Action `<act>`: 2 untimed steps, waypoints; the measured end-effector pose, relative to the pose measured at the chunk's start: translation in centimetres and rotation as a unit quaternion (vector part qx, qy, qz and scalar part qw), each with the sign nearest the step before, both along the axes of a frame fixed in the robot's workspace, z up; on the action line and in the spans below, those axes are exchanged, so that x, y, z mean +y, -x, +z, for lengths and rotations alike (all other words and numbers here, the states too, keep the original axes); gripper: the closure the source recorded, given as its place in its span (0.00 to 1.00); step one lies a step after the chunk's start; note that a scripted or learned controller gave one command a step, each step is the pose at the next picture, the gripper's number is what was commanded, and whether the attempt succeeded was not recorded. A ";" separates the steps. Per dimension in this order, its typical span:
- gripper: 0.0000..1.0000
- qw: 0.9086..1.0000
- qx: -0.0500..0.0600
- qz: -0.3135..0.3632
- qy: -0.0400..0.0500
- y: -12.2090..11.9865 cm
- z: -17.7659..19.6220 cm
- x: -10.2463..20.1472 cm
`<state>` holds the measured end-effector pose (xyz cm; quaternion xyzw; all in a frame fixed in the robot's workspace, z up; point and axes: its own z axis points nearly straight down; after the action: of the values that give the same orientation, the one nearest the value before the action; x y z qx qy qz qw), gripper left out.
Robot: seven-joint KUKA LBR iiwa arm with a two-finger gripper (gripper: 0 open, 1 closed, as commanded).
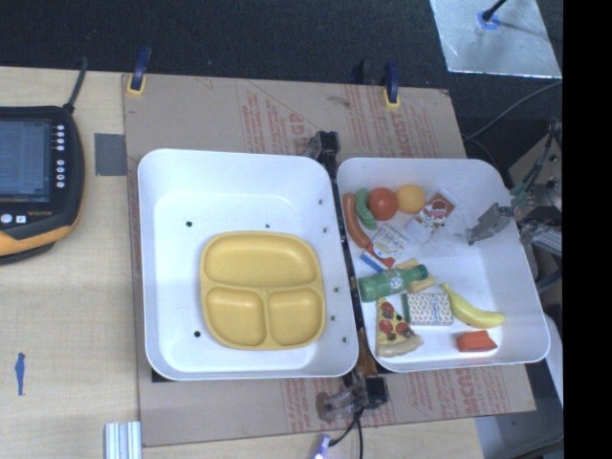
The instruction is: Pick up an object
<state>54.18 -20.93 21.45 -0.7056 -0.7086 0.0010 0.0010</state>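
**Claw above the right bin, toys lying loose below it**

At the far left of the frame a black and orange control pendant (34, 182) lies on the wooden table (57, 352). A sheet of brown cardboard (249, 118) covers the middle of the table and carries both bins.

The left bin (167, 175) is of smooth white plastic, shallow, with rounded corners. In it lies a yellow tray (261, 288) with three compartments, one long on top and two small below.

The right bin (512, 299) holds small toy foods. Near its upper left are a red tomato (383, 202) and a round yellow fruit (410, 198), touching side by side. Lower is a green bottle (390, 281), on its side. Under it lie a pizza slice (394, 328), a square checked packet (429, 307), a curved banana (472, 311) and a small red block (476, 341).

The grey claw (482, 232) is at the bin's right edge, its fingers apart and with nothing between them.
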 end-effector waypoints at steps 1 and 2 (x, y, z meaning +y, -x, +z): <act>0.00 1.000 -0.003 0.000 0.000 -3.8 -12.0 6.3; 0.00 1.000 -0.004 0.000 0.000 -9.2 -11.9 9.0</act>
<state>63.39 -11.97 9.54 -0.7059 -0.7083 -0.0015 -0.0021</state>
